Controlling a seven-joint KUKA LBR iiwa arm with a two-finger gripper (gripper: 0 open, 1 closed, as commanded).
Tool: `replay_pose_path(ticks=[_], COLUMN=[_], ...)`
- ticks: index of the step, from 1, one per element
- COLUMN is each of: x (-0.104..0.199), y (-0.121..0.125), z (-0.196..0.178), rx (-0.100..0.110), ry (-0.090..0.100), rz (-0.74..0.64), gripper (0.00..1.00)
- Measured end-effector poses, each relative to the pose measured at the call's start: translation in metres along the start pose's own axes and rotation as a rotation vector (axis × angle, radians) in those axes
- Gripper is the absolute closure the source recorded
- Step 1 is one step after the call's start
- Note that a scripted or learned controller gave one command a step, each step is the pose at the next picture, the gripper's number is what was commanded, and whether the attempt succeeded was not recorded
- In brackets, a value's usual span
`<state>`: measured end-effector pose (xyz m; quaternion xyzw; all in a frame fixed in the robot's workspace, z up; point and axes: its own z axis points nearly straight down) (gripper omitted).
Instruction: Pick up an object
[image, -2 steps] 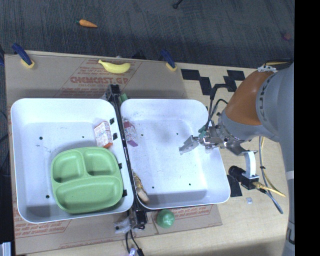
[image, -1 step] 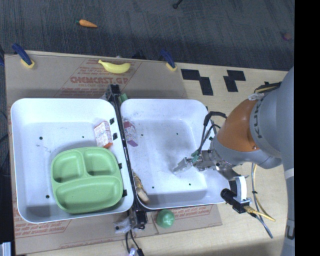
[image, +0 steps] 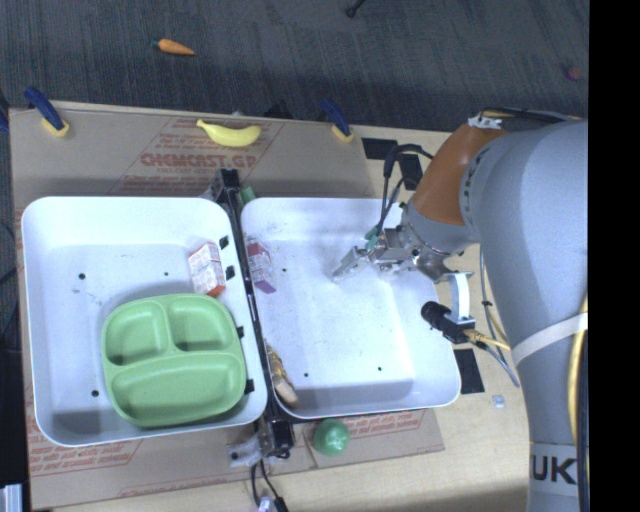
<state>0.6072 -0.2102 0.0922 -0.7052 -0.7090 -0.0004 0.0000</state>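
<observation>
The arm reaches in from the right and its jaws hang low over the right bin, just above its white floor, though whether they are spread or closed I cannot tell, nor whether anything sits between them. A small packet lies at that bin's left wall, near the jaws. The left bin has a green divided tray and a red-and-white carton.

Even overhead light, white bins glaring slightly, dim floor at top, soft blurry detail
</observation>
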Motion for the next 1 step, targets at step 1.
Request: replay_pose_path(ticks=[1], x=[-0.0004], y=[-0.0418], z=[-0.0489], rx=[0.002], ry=[0.001], rz=[0.001], gripper=[0.00])
